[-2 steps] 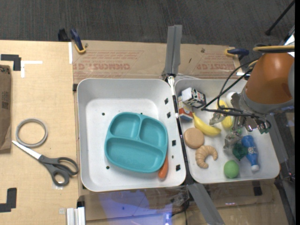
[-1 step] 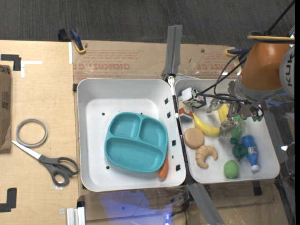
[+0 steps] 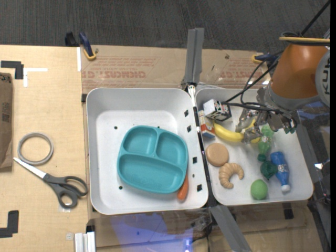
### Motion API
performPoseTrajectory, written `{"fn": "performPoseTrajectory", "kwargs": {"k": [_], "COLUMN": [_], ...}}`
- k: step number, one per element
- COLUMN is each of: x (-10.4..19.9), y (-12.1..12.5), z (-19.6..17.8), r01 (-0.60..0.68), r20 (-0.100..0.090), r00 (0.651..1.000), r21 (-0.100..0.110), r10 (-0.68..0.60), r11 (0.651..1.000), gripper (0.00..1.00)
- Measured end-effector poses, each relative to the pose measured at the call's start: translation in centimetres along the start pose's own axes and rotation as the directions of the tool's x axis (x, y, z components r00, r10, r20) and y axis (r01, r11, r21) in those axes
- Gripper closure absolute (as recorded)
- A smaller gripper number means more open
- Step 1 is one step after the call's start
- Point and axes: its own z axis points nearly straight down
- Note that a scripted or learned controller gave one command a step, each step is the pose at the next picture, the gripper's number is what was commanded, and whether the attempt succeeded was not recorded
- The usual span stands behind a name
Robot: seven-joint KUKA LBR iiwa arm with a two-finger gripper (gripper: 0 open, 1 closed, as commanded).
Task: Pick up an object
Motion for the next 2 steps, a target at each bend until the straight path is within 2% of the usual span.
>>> {"fn": "performPoseTrajectory", "kwargs": {"k": [1, 2], "x": [-3.3, -5.9], "y": [3.0, 4.4], "z": [-13.0, -11.5], "r01": [-0.001, -0.092], "r20": [-0.005, -0.006], "r00": [1.0, 0.996], "r21": [-0.002, -0.003], "r10": [0.001, 0.092], "r11": [1.0, 0.996], "gripper": [1.0, 1.0]}}
